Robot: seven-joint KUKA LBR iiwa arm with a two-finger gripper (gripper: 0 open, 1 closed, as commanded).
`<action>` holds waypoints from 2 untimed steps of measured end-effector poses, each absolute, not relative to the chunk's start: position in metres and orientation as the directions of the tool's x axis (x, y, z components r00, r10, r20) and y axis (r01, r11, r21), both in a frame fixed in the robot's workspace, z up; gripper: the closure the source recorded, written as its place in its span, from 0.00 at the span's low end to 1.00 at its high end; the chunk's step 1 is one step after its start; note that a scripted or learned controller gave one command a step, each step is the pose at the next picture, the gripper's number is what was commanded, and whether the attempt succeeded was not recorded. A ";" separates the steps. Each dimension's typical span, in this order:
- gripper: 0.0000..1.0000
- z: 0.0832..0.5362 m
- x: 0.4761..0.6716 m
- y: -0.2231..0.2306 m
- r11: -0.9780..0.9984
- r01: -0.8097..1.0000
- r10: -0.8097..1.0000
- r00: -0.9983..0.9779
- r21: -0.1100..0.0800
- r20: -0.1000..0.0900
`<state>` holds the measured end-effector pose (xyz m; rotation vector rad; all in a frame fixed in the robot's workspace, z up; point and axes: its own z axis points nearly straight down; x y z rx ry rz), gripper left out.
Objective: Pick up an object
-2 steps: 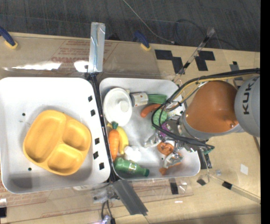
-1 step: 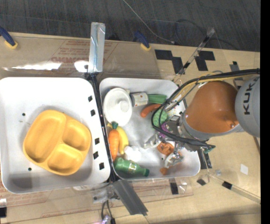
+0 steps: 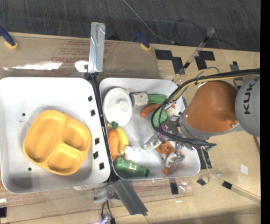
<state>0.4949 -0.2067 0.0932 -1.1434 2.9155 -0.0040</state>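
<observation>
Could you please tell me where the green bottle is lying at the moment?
The green bottle lies on its side at the near left corner of the right bin, just below the carrot and the banana.

Dark carpet floor [image 3: 41,6] lies behind a cardboard-covered bench [image 3: 125,52] under even light.

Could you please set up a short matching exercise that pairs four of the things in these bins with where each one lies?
Things:
1. yellow divided tray
2. white bowl
3. green bottle
4. carrot

Places:
A. near the front edge of the right bin
B. at the back left of the right bin
C. in the left bin
D. along the right bin's left wall, beside a banana

Pairs: 1-C, 2-B, 3-A, 4-D
</observation>
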 end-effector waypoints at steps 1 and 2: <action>0.00 0.092 0.483 -0.174 0.699 -0.715 -0.715 -0.699 0.001 -0.002; 1.00 0.103 0.485 -0.172 0.695 -0.719 -0.719 -0.695 -0.002 -0.004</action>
